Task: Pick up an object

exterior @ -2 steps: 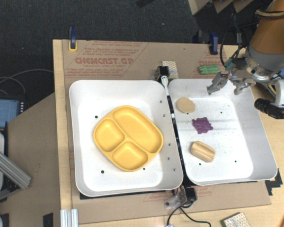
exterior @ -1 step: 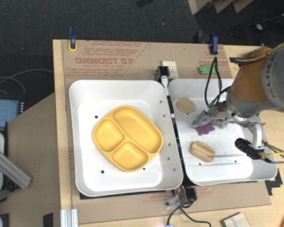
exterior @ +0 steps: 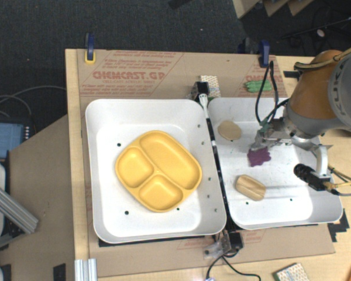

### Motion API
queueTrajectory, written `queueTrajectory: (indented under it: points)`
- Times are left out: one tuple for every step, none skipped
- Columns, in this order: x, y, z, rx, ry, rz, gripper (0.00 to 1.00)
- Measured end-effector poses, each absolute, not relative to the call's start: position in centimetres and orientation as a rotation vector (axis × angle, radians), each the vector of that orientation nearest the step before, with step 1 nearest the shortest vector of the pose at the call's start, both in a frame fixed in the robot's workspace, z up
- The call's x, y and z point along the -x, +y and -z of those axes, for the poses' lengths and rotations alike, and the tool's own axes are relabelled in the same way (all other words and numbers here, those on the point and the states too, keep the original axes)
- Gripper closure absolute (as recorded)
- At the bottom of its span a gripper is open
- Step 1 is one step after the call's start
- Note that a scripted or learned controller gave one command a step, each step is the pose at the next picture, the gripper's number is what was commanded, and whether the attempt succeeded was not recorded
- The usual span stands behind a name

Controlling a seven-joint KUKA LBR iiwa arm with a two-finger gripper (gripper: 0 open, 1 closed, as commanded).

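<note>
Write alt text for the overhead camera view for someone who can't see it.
A robot arm's hand hangs over a purple object in the right bin, beside two tan pieces. The left bin holds a yellow divided tray.

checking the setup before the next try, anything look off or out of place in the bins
Nothing stands out. The yellow divided tray lies flat in the left bin, turned at a slant. In the right bin, the round tan piece, purple object and tan block lie apart, the gripper just above the purple one.

The arm [exterior: 330,92] is cut off by the right edge.
</note>
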State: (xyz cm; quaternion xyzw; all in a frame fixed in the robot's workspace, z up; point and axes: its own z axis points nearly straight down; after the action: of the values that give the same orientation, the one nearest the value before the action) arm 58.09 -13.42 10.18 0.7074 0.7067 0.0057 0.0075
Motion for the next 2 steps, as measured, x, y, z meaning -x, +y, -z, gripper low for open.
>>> queueTrajectory:
  points:
    - [-57.8,-13.5,-9.8,-2.217,2.214,-0.007,0.00]
    - [-55.0,-11.1,-8.4,-2.226,2.225,0.003,0.00]
